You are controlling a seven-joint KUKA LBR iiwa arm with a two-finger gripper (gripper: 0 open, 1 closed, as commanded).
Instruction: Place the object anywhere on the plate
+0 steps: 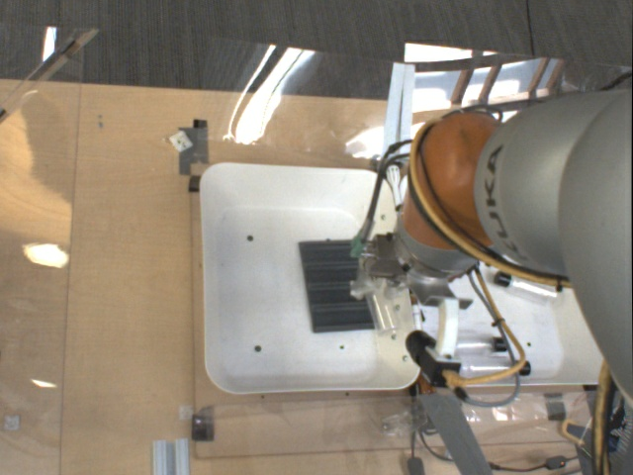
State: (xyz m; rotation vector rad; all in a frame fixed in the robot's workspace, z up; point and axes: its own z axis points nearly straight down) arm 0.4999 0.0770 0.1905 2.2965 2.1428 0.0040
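Arm over the right edge of the left bin, dark ridged plate beneath its wrist.

Arm [534, 196]: grey, with an orange band, enters from the right and covers most of the right bin [514, 359]; black and yellow cables loop under the wrist. Tabletop [109, 295]: light wood, glare patches at top and left. Left bin [257, 265]: shallow, white, rounded corners, a few small dark dots on its floor. Plate [331, 283]: dark, rectangular, ridged, lying flat in the right half of the left bin, its right edge under the wrist hardware. Pincer [381, 290]: at the plate's right edge, low over the bin; open or closed cannot tell, hidden by the wrist. Object to be placed: cannot make out anywhere.
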